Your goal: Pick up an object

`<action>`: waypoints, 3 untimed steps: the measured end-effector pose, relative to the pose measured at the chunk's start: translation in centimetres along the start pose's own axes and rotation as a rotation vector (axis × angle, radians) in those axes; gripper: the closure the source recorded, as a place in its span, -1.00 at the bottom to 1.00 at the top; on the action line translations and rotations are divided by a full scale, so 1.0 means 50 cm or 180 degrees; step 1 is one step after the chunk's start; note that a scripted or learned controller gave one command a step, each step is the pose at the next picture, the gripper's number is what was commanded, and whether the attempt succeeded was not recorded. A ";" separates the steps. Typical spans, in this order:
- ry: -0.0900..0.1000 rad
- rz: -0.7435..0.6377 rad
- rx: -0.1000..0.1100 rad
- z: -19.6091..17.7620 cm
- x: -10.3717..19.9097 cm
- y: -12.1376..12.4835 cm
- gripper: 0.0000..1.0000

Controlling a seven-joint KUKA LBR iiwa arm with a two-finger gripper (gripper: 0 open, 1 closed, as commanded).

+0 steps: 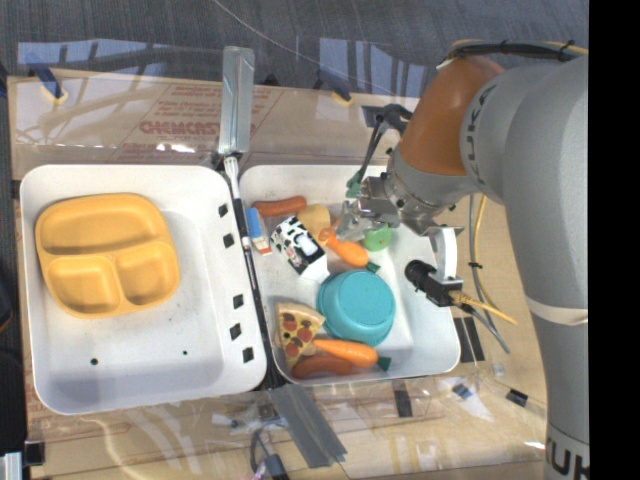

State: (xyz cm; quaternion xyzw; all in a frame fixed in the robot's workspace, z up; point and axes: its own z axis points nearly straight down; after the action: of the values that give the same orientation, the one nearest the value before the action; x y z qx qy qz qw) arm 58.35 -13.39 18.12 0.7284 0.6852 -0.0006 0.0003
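My gripper hangs low over the back of the right bin, just above a carrot and a green piece. Whether anything sits between the fingers is hidden by the wrist. In the same bin lie a teal bowl, a pizza slice, a second carrot, a sausage at the back left, another sausage at the front, and a black-and-white carton.
The left bin holds a yellow divided tray. A metal divider bar stands between the bins at the back. My grey arm with its orange band covers the right bin's far right side.
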 end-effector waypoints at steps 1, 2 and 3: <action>0.0002 0.0000 0.0009 0.003 0.001 -0.001 -1.00; -0.0004 0.0063 -0.0078 0.133 -0.032 0.069 -1.00; 0.0004 0.0050 -0.0024 0.129 -0.029 0.061 1.00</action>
State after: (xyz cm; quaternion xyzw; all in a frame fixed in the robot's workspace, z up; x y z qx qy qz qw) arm 61.29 -15.02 11.69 0.7337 0.6794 0.0024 0.0026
